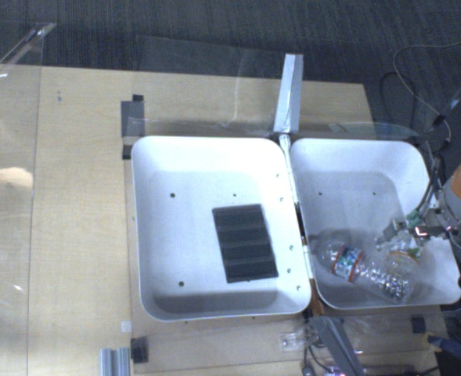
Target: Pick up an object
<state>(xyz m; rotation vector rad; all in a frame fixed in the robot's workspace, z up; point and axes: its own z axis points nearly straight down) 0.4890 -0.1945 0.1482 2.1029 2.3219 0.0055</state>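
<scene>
A clear plastic bottle [363, 271] with a colourful label lies on its side in the front part of the right bin [347, 171]. A second clear, crumpled piece [404, 258] rests just to its right. My gripper [406, 232] comes in from the right edge and hangs low over that clear piece, near the right wall of the bin. I cannot make out whether anything is held. A dark ribbed rectangular block [245, 243] lies flat in the middle of the left bin [175, 171].
The two white bins sit side by side on a wooden bench, split by a metal divider post [289, 96]. Cables [418, 61] trail at the back right. Clamps and brackets [324, 339] stand along the front edge.
</scene>
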